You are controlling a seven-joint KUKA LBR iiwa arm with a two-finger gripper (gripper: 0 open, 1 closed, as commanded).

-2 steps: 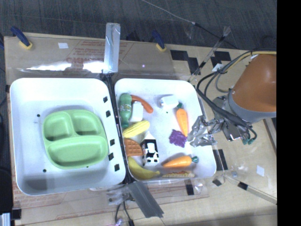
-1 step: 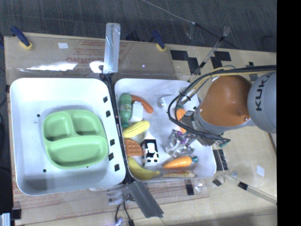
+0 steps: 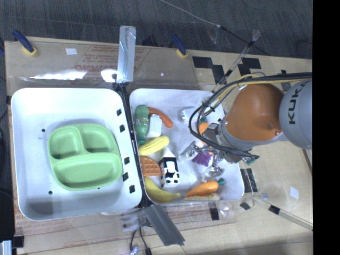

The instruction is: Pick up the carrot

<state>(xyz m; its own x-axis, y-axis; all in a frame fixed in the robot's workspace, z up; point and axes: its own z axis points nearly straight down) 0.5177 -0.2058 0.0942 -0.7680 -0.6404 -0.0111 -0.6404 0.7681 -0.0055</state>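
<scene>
The carrot (image 3: 203, 188) is orange with a green top. The banana (image 3: 161, 193) is yellow. The tray (image 3: 83, 156) is light green. The toy cow (image 3: 170, 172) is black and white. Both bins (image 3: 32, 102) are white. The arm (image 3: 255, 113) is grey and orange.

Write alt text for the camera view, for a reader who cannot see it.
A grey arm's claw hangs low in the right bin, just above a carrot lying near the bin's front edge among toy foods including a banana and corn. The left bin holds a green divided tray.
</scene>
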